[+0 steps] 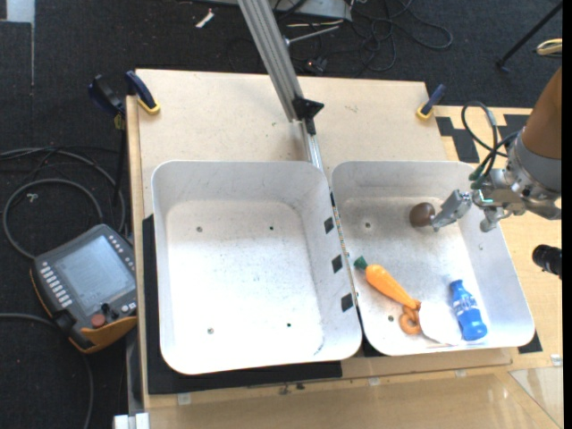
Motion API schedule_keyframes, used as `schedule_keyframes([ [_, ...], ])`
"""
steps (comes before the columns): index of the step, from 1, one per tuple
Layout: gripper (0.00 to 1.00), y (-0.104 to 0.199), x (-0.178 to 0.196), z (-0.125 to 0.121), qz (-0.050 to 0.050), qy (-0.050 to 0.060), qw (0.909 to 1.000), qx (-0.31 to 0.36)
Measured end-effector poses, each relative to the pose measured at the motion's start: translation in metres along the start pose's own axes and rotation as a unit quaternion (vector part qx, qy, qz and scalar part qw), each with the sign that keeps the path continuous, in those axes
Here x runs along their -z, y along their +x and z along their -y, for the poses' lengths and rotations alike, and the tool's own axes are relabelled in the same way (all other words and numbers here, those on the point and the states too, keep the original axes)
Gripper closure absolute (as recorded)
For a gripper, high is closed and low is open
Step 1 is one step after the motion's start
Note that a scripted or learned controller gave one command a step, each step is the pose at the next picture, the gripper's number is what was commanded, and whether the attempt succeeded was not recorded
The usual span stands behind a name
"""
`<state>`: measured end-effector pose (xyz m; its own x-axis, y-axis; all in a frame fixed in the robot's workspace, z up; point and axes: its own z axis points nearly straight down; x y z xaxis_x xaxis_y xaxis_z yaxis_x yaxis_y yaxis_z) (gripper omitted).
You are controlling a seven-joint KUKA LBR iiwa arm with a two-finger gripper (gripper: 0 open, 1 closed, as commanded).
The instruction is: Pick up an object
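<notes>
Brown round object [422,214], upper right bin [393,179], touching one fingertip of the gripper [466,211], fingers spread and grasping nothing; toy carrot [390,283], orange ring [409,322], blue bottle [466,310] lie nearer the front.

One fixed camera, mounted high over the bench [268,114], looking down at a slant. Far enough back that both white bins fit whole: left bin [170,266], right bin [500,266], side by side mid-frame. Bench's far edge runs along the upper part, near edge along the bottom. Dark floor [63,25] with cables shows at left and beyond the far edge. Arm [545,150] enters at the right edge.
</notes>
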<state>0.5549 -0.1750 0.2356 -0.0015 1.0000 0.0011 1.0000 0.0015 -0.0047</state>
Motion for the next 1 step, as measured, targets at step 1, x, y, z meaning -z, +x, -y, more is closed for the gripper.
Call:
schedule_keyframes([
  [1,0.00,0.0000,0.0024,-0.0008,0.001,-0.002,1.0000,0.000],
])
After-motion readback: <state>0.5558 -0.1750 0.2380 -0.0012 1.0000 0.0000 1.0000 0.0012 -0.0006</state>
